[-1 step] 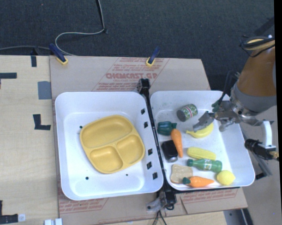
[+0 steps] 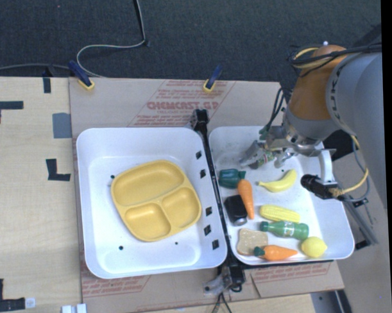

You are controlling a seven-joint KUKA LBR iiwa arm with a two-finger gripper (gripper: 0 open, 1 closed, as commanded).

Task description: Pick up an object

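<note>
1. Gripper (image 2: 268, 154) hangs over the far part of the right bin (image 2: 334, 244), at the end of the grey arm (image 2: 348, 96) with its orange band (image 2: 312, 84); its metal fingers point toward the divider between the bins, and how far the jaws are parted I cannot tell from this angle.
2. Nothing can be seen held between the jaws.
3. Banana (image 2: 278, 181) lies just on the near side of the jaws, apart from them, its curve opening away from the camera.
4. Teal object (image 2: 232, 178) sits near the jaws on the divider side, beside the bin wall.
5. Upright carrot (image 2: 247, 197) lies nearer the camera than the jaws, just below the teal object, with a black block (image 2: 236, 209) touching its divider side.
6. Corn cob (image 2: 280, 213) lies past the banana from the jaws, and a green bottle (image 2: 285, 229) lies on its side just beyond the corn.
7. Slice of bread (image 2: 251, 239), a second carrot (image 2: 277, 252) and a lemon (image 2: 313, 247) lie farthest from the jaws, along the bin's near wall.
8. Left bin (image 2: 94, 188), well apart from the jaws across the divider, holds a yellow three-compartment plate (image 2: 156, 199).
</note>
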